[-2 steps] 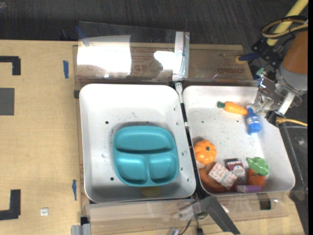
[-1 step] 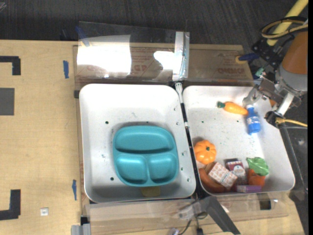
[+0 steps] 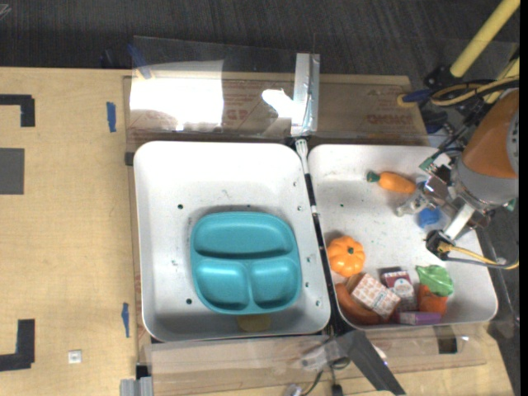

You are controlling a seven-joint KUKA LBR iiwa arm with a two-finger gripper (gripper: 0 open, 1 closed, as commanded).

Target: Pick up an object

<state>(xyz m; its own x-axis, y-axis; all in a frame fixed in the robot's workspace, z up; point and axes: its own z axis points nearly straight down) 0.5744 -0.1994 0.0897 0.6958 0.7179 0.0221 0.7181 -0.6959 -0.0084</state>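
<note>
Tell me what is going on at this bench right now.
A grey robot arm with an orange band reaches in from the right over the right white bin. That bin holds an orange toy carrot, a small orange pumpkin and a cluster of small boxes and toy foods near its front edge. The left white bin holds a teal divided plastic plate. Nothing can be seen gripped.

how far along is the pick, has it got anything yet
Nothing looks picked yet. The hand sits low over the right bin, near the toy carrot and a small blue piece, but nothing shows between its fingers. The pumpkin and the boxes lie on the bin floor. Grasping and lifting one object remain.
</note>
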